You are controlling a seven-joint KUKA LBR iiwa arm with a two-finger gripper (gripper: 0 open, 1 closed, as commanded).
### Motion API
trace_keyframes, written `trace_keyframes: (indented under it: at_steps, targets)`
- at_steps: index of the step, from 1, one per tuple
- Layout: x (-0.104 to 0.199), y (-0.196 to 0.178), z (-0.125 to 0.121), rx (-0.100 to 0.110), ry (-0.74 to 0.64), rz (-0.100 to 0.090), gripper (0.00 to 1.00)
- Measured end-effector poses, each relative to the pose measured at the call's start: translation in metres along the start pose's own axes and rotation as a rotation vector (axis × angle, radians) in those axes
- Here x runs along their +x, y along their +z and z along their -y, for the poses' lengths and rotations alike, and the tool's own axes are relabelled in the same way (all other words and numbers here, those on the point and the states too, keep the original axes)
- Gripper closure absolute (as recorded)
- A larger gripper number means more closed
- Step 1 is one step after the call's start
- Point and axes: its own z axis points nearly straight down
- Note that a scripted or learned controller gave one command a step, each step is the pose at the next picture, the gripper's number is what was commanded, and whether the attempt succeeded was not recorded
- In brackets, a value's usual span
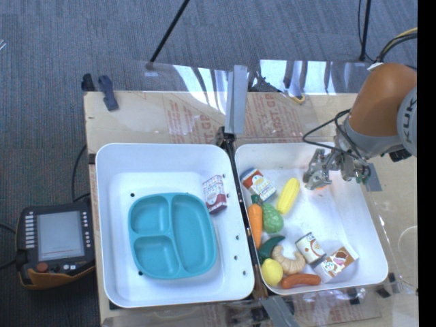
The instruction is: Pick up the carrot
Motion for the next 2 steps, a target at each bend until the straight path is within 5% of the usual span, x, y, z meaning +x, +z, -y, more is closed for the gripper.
trace_keyframes:
  at_steps: [1,2]
  targets:
    - [0.0,0.001,-0.001,0.0,-0.001,-0.001,0.0]
    - [0.009,0.024,0.019,0.003,0.351,-0.014,0.0]
